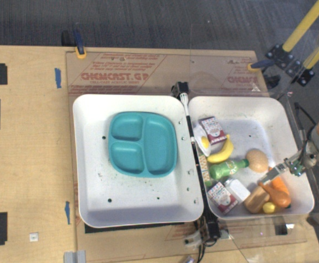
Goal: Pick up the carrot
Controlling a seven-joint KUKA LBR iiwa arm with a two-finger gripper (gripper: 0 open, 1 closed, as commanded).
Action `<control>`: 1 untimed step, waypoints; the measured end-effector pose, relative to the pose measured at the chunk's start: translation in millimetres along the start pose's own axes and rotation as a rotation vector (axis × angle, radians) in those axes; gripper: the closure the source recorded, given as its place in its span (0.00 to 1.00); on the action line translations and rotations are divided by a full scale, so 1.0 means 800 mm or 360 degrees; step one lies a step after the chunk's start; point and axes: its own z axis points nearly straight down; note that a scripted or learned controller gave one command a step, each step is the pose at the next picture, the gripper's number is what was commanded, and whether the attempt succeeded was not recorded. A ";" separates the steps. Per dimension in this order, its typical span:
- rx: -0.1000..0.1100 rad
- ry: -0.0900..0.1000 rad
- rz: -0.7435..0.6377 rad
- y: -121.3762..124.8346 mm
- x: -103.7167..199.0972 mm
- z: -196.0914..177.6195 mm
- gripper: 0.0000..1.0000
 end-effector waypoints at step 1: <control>-0.0018 -0.0010 0.0214 0.062 0.007 0.074 0.00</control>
